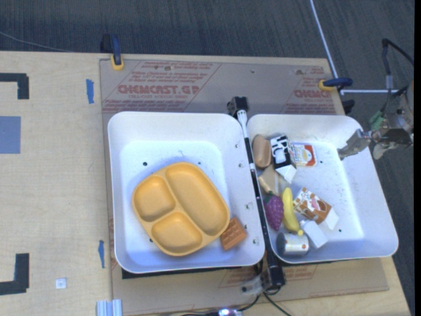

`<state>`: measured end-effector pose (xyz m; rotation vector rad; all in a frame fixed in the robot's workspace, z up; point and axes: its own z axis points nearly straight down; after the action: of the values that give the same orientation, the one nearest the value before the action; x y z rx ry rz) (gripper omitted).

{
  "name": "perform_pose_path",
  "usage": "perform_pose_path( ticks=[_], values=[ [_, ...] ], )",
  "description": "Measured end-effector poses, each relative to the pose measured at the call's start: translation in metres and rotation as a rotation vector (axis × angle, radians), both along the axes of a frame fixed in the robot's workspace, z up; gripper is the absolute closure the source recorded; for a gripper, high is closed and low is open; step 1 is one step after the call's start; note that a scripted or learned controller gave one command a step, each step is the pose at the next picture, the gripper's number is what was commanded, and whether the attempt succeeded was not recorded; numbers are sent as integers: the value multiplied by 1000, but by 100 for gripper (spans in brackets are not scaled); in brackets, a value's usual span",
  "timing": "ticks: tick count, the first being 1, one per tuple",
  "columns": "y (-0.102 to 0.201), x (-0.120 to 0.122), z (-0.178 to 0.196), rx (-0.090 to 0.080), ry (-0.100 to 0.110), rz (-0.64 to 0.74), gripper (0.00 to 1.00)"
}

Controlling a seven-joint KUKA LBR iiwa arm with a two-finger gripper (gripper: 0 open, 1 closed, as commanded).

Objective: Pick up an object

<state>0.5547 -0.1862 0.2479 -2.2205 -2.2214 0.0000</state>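
- The grey two-finger gripper (355, 143), at three o'clock over the right shallow white bin (368, 239); its opening I cannot tell.
- The yellow plastic banana (288, 209) touches the purple grape bunch (274, 210); a grab could snag both or slip.

A single fixed camera looks down at a slant from above the bench, far enough off to take in both white bins (125, 176) whole, with the gripper (352, 145) at the right side of its field and the bins spreading leftward from it.
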Motion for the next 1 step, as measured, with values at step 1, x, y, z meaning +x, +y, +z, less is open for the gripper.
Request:
perform_pose_path(
  ticks=[1],
  values=[
    [31, 29, -151, -1, -3, 0, 0]
  ],
)
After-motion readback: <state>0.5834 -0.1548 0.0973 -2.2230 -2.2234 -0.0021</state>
